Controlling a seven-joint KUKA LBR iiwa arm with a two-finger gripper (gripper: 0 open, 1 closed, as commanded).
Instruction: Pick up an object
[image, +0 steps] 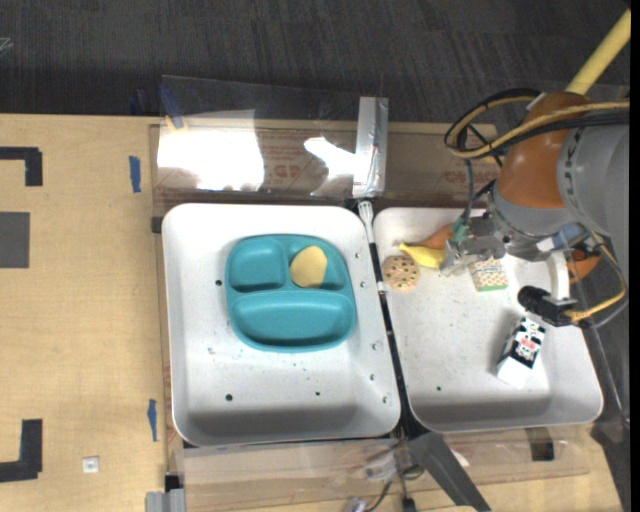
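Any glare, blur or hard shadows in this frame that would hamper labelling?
Camera view: strong glare on the clear plastic sheet behind the bins; the teal divided tray and yellow round object are evenly lit and sharp; small items under the tool look soft and hard to separate.

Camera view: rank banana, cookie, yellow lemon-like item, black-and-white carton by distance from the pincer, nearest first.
Pincer sits at the right bin's back.
1. Banana: just to its left in the view, right bin.
2. Cookie: right bin's left wall.
3. Black-and-white carton: right bin, front right.
4. Yellow lemon-like item: teal tray, left bin.
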